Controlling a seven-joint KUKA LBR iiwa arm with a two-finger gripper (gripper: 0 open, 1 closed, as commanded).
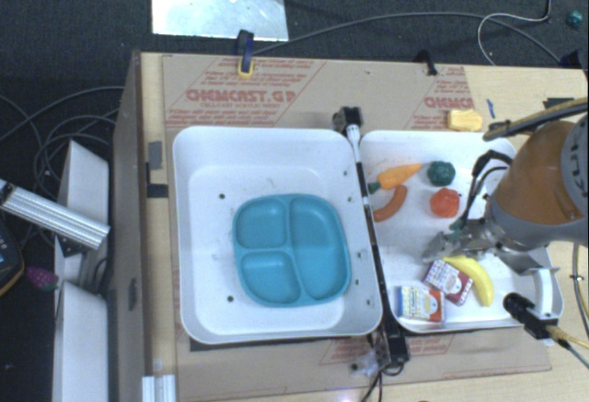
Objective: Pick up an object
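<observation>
White bins (198, 207) numbered two. Nearest in the right one lay two small cartons (419, 303), then one yellow banana (477, 281). The gripper (448, 245) hung just above the banana's upper end, gripping nothing visible; how wide it stood could not be told. Farther back sat one tomato (444, 201), one sausage (390, 203), one carrot (399, 175) and one green ball (441, 172). One blue divided plate (291, 248) filled the left bin.
</observation>
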